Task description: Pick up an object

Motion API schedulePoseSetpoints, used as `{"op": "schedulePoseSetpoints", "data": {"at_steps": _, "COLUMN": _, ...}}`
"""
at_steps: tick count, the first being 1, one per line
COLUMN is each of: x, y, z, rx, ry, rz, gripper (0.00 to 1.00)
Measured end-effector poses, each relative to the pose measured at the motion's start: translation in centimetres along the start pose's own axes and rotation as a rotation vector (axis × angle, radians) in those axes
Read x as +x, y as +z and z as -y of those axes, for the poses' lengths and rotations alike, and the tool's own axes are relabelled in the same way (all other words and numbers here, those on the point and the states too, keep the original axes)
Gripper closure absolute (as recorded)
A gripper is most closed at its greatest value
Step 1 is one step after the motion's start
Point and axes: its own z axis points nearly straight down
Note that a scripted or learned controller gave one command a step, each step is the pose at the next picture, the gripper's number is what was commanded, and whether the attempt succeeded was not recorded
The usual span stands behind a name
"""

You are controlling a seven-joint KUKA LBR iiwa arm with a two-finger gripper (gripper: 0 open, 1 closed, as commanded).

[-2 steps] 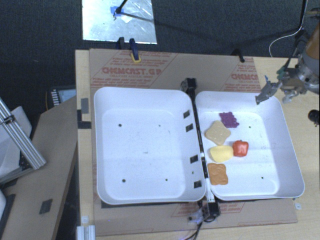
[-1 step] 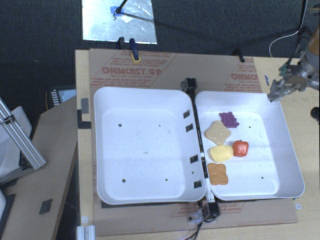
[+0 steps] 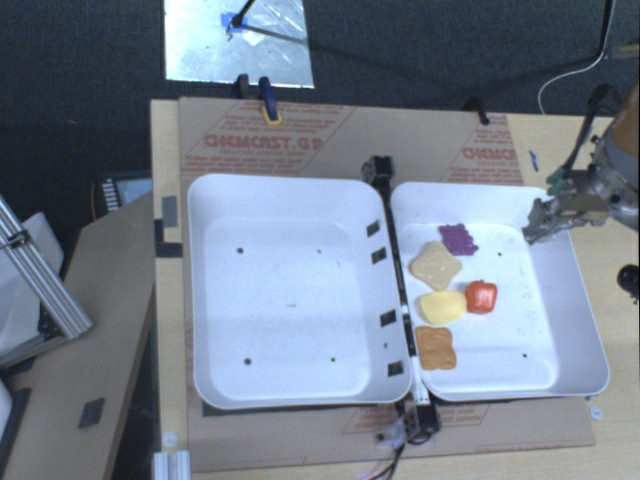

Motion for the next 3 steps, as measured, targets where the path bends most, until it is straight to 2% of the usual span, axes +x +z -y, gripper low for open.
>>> {"op": "schedulePoseSetpoints", "data": {"at_steps": 1, "x": 12.0, "y": -9.6, "z": -0.5, "rx": -0.008, "ry": -0.009, "rz": -0.002, "gripper": 1.00}}
{"op": "schedulePoseSetpoints", "data": {"at_steps": 2, "x": 19.3, "y": -9.8, "z": 4.7, "rx": 0.004, "ry": -0.004, "rz": -0.002, "gripper": 1.00}}
{"op": "schedulePoseSetpoints", "data": {"at_steps": 3, "x": 22.5, "y": -22.9, "z": 4.4, "rx": -0.012, "ry": 0.000, "rz": -0.004, "gripper": 1.00}}
